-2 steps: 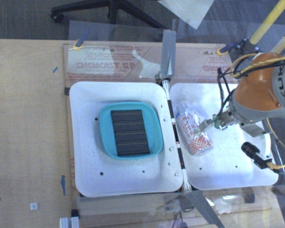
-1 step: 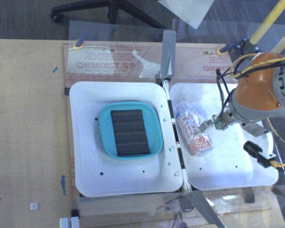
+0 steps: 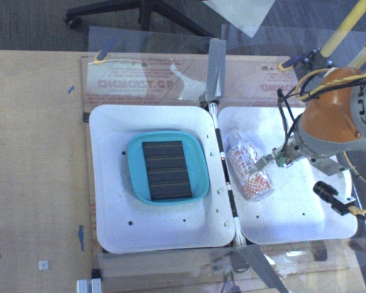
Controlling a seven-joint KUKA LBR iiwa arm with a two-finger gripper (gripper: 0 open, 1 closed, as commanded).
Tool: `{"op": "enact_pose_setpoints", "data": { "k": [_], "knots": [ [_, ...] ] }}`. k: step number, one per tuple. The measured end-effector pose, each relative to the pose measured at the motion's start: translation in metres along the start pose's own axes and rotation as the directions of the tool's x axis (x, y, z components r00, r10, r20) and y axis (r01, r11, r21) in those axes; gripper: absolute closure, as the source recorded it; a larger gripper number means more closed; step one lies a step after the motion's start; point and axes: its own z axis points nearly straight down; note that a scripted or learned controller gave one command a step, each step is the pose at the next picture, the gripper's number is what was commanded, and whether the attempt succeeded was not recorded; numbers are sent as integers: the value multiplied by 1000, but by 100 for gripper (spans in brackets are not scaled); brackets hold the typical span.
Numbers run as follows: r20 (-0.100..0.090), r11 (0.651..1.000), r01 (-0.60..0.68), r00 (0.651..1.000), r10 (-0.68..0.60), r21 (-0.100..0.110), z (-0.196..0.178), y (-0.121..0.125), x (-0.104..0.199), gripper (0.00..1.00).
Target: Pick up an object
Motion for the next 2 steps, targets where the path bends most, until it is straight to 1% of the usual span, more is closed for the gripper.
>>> {"op": "enact_pose_setpoints", "data": {
  "k": [2],
  "knots": [
    [-1, 1000, 28, 1000, -28, 1, 0, 0, 1, 0]
  ]
}}
